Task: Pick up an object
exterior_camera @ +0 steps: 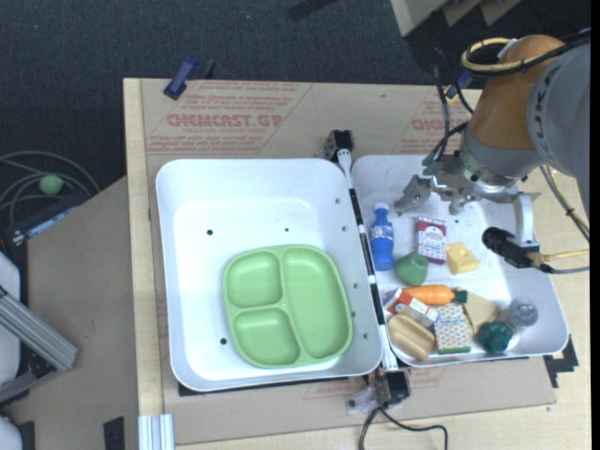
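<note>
The bench [234,120] is a board-topped surface printed with red lettering, standing on dark carpet, with coiled cables on the floor to the left. Two shallow white bins sit side by side on it. The left bin [187,204] holds a green divided plate [284,305] near its front. The right bin [539,293] holds the objects to pick from: a blue bottle [381,237] by the dividing wall, a red box [431,240], a green ball [411,270], a yellow wedge [461,258], a carrot [431,295], a bread roll [410,336] and other small items crowded along the front edge. The jaws [433,190] hang spread apart over the bin's bare back part, with nothing between them and well clear of the objects. That back part, near the rear wall, is the most open floor there.
</note>
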Available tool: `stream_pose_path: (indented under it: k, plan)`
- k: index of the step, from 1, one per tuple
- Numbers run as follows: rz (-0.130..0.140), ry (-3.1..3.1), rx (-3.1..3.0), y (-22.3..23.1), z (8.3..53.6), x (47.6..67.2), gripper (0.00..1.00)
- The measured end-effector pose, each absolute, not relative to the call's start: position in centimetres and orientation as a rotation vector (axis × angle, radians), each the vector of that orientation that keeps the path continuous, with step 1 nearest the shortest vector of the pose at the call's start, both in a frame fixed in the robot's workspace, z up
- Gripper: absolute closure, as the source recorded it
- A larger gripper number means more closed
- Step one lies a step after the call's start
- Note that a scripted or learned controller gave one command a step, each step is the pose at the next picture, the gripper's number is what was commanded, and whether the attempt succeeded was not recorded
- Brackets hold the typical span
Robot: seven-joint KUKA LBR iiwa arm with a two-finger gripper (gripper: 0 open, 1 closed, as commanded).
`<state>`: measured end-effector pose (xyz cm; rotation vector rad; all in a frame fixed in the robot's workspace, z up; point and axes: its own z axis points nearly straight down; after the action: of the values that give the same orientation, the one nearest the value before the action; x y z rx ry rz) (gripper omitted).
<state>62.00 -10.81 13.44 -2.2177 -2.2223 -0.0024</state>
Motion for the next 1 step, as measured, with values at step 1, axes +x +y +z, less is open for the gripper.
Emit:
stream_pose_path:
  k: [1]
  plan:
    - [-0.007,-2.231,-2.234,-10.39,9.01,59.35,0.00]
